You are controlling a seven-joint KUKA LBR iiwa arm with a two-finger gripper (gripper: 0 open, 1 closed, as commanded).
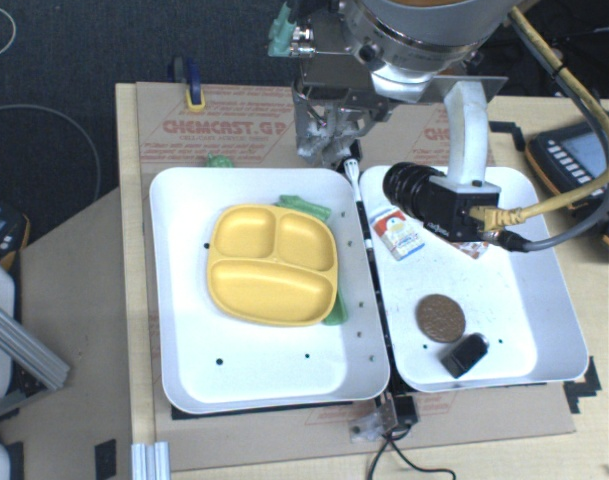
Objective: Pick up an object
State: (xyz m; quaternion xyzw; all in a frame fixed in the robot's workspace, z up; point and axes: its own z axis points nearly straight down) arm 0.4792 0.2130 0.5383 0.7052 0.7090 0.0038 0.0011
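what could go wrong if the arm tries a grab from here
The gripper hangs above the bins' back rims, near the divider, so a straight descent may hit a rim. The yellow divided plate looks wide and may slip. The brown disc lies flat, hard to pinch.

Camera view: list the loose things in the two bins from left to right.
yellow divided plate → green item peeking out behind the plate → red-and-white packet → brown round disc → small black block
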